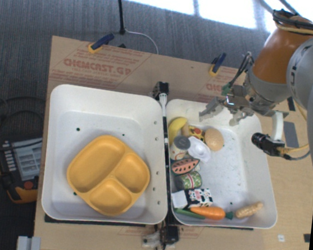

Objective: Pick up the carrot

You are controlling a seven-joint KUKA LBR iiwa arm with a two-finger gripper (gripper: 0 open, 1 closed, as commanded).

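Camera view: two shallow white plastic bins side by side on a brown cardboard-covered bench (96, 63). Left bin (67, 111) holds a yellow divided tray (109, 173), smooth, rounded corners, three compartments. Right bin (252, 178) has a speckled floor and a clutter of small items along its left wall: banana (175, 125), tan egg-shaped piece (214, 139), crumpled white piece (199, 149), watermelon slice (185, 166), green ribbed can (190, 180), black-and-white carton (198, 196).

Carrot (208, 212): orange, tapered, smooth, green top at its left end, lying flat along the near wall of the right bin. A tan peanut-shaped piece (248, 209) lies just beside it on the right.

Gripper (225, 113) hangs over the far edge of the right bin, metal fingers spread apart, nothing between them. Carrot is well apart from it, at the opposite end of the bin, with the clutter between.
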